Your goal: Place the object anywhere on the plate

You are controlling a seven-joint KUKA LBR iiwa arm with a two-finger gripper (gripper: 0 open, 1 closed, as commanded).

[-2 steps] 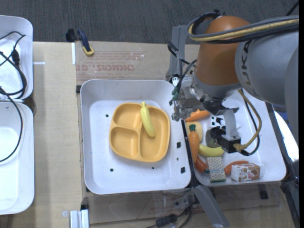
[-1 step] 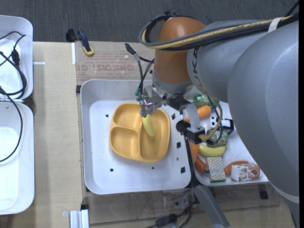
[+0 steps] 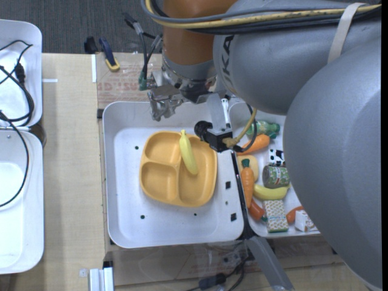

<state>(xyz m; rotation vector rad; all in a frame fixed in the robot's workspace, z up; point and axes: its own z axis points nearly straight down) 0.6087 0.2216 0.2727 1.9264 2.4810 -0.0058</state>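
A pale wooden bench (image 3: 70,162) carries two shallow white bins side by side: the left bin (image 3: 121,193), which holds a yellow divided plate (image 3: 167,180), and the right bin (image 3: 257,226), crowded with toy food. A blue-handled tool (image 3: 108,54) lies near the bench's far edge.
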